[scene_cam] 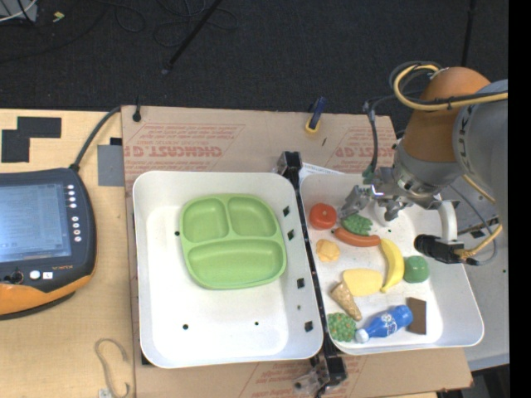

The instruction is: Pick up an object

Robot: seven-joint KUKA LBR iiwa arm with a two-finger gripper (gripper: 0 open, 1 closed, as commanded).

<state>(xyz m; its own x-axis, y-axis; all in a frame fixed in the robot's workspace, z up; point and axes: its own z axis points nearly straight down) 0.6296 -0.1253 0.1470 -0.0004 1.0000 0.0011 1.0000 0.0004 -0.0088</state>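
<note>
My gripper point(372, 203) hangs low over the back of the right bin point(465, 305), its grey fingers spread to either side. Just below it lies a green leafy toy point(358, 223) on top of a red-orange sausage point(357, 239). A red tomato point(323, 215) sits to the left of the fingers. Nothing shows between them. Further forward lie a banana point(392, 262), a yellow cheese wedge point(362, 282), a small orange piece point(328, 250), a green ball point(416, 269), a cone point(347, 300), a blue bottle point(386, 322), a brown block point(417, 317) and a green cluster point(340, 327).
The left bin point(158, 305) holds a green divided plate point(233, 241). A black divider point(303, 255) runs between the bins. A tablet point(37, 230) lies on the bench at far left. The arm's cables and a black part point(440, 249) overhang the right bin's right side.
</note>
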